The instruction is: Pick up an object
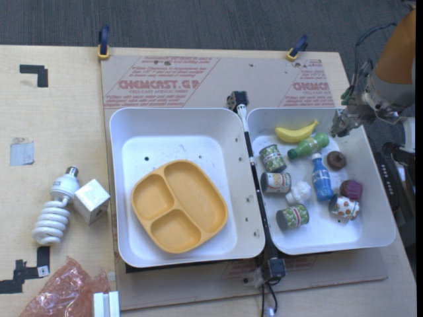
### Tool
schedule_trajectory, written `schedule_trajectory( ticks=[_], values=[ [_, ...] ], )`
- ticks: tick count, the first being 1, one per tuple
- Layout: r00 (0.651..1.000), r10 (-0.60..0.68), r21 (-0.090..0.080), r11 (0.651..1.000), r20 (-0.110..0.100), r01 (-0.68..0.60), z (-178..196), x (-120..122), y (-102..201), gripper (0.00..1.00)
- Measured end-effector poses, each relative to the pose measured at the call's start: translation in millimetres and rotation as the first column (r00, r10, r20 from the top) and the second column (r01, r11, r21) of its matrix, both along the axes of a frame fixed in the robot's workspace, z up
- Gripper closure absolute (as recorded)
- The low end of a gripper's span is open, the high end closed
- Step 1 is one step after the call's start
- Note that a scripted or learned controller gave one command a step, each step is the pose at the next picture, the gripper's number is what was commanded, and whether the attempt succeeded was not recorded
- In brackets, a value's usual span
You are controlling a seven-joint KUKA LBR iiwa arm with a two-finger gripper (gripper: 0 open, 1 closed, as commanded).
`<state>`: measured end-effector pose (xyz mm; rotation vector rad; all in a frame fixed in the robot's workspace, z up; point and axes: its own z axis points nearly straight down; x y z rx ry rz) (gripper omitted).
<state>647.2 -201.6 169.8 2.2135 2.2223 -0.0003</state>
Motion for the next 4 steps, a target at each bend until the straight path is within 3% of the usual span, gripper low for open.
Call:
schedule_trajectory(
  ticks=[2,3,4],
  values=[
    [1.000,0.004,-0.004,1.000,0.003,-0.004,20,1,-1,1.00],
    [1.000,-0.004,0.007,1.000,-0.005,0.004,-77,-36,-4,1.00],
    [1.000,-0.002,0.002,1.000,-0.002,0.002,46,12,-13,1.00]
  ],
)
